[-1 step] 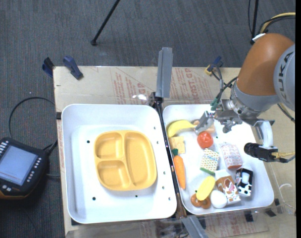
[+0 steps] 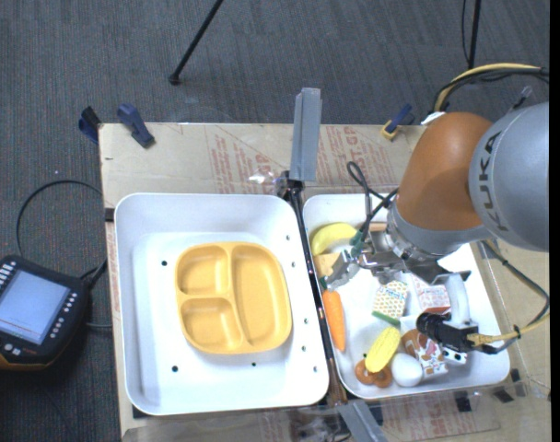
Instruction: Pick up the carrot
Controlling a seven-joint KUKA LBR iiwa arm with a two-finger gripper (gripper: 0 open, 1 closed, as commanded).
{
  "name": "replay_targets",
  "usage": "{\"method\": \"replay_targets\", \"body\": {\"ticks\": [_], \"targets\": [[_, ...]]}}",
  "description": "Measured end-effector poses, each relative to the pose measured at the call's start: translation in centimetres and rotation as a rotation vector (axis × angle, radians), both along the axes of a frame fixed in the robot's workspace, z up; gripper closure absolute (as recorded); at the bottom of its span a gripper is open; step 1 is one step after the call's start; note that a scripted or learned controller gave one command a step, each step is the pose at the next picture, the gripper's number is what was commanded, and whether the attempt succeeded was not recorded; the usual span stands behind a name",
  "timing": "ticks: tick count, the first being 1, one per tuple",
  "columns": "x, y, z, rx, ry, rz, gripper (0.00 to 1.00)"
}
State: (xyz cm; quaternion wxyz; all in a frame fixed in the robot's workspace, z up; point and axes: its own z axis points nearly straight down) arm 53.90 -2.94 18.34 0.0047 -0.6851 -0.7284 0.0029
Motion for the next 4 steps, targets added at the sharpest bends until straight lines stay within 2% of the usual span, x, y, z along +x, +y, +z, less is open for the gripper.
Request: {"method": "replay_targets", "body": {"ticks": [1,2,3,4], "targets": [[-6.5,0.0,0.1,-0.001,-0.002,-0.052,0.0],[-4.6,-5.3,-9.0,0.0,0.005,0.041,0.0],[-1.0,-6.8,-9.4,-0.001,-0.012,-0.013,0.0],[-1.2,-6.8,-8.9,0.001,-0.003,-0.019,1.0]]}}
